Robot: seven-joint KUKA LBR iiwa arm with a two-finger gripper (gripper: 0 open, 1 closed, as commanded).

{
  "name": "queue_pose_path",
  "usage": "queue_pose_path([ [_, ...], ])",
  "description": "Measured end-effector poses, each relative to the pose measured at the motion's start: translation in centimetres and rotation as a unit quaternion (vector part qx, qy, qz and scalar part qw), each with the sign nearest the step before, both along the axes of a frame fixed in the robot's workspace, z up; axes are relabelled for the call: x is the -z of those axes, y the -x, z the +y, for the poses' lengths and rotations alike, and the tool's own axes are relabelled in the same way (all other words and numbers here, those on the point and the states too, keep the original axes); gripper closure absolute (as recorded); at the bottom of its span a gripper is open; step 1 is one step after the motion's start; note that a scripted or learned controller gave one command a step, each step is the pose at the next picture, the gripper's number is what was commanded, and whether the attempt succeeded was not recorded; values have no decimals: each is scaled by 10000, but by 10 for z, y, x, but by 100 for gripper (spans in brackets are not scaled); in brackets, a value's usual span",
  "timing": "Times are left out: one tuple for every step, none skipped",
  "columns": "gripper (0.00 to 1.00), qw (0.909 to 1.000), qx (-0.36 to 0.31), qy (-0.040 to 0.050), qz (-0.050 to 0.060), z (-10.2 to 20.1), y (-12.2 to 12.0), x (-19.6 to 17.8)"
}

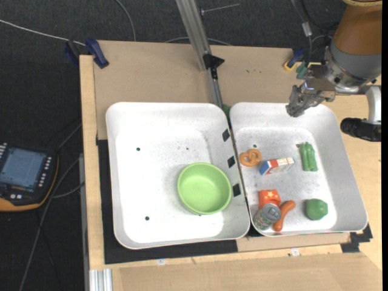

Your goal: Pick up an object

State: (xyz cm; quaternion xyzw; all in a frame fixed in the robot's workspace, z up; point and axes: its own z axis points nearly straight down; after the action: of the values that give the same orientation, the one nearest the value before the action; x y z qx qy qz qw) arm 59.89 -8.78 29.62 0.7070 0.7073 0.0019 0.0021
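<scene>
The right bin [339,162] holds a pretzel [250,157], a small red, white and blue carton [276,165], a green pod-shaped vegetable [309,156], a round green fruit [316,209], an orange block [268,197], a tin can [267,214] and an orange carrot-like piece [284,214]. A light green bowl [204,188] sits in the left bin [139,180] near the divider. My gripper [297,107] hangs over the far edge of the right bin, above and apart from all the objects, with nothing seen between its fingers.
A metal pole [197,29] slants down to the gap between the bins. Black clips [231,160] line the divider. A handheld pendant [21,174] lies off the bench at left. Blue clamps [96,52] grip the far bench edge.
</scene>
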Motion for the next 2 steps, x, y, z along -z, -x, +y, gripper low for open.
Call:
queue_pose_path([
  [100, 10000, -18, -6, 26, 50, -15, 4],
  [100, 10000, -20, -7, 30, 103, -30, 12],
])
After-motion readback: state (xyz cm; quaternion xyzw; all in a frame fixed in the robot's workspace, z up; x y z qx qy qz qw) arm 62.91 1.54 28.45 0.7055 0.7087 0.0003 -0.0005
